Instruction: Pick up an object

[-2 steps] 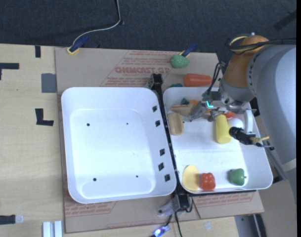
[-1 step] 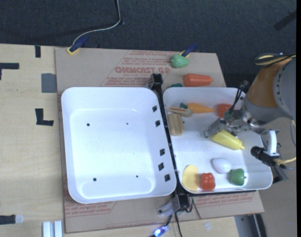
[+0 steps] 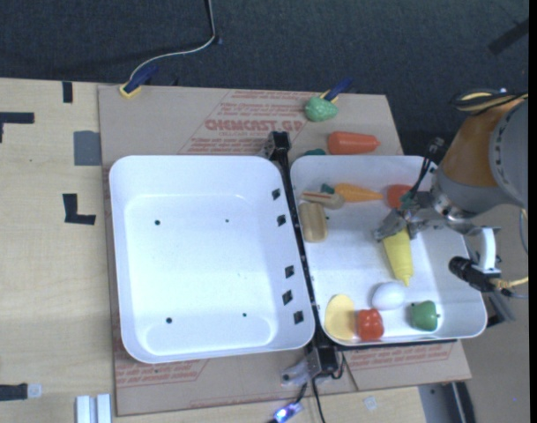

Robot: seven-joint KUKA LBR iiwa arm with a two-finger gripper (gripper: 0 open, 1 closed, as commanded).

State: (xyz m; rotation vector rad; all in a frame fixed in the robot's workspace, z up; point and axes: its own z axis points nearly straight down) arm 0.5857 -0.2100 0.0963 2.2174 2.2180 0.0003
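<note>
My gripper (image 3: 399,225) is low in the right bin (image 3: 453,329), at its upper right part. It sits right at the upper end of a long yellow corn-like piece (image 3: 399,258), which lies on the bin floor pointing down the view. A red piece (image 3: 398,195) and an orange carrot (image 3: 357,193) lie just above and left of the gripper. The view does not show anything held in the gripper.
In the right bin there are also a wooden block (image 3: 314,222), a white egg (image 3: 388,295), a green pepper (image 3: 423,315), a red tomato (image 3: 369,324) and a yellow lemon (image 3: 339,317). The left bin (image 3: 127,179) adjoins it. A green piece (image 3: 320,108) and a red-orange piece (image 3: 352,142) lie on the cardboard behind the bins.
</note>
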